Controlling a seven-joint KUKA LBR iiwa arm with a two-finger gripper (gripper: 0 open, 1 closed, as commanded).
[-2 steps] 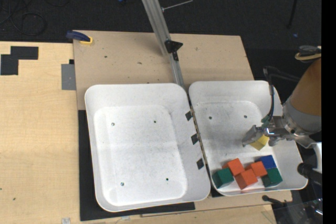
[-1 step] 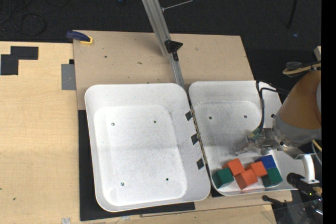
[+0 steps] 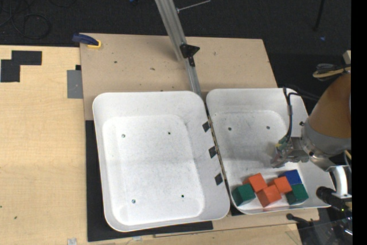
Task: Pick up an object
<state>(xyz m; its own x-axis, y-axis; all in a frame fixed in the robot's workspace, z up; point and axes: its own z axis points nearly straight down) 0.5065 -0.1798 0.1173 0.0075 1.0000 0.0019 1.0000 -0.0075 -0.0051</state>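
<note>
Several small blocks lie bunched in the near right corner of the right bin (image 3: 246,106): orange blocks (image 3: 257,182) (image 3: 268,196) (image 3: 281,185), green ones (image 3: 245,194) (image 3: 297,195) and a blue one (image 3: 293,176). My gripper (image 3: 283,156) hangs low over the right bin, just behind the blue block, with the grey and orange arm (image 3: 332,117) coming in from the right. Nothing shows between the fingers, and their tips are too small and blurred to read.
The left bin (image 3: 114,109) sits beside the right one, with black clips along the shared rim. A slanted aluminium rail (image 3: 168,11) rises behind the bins. A blue and yellow clamp (image 3: 86,40) lies at the bench's far left corner.
</note>
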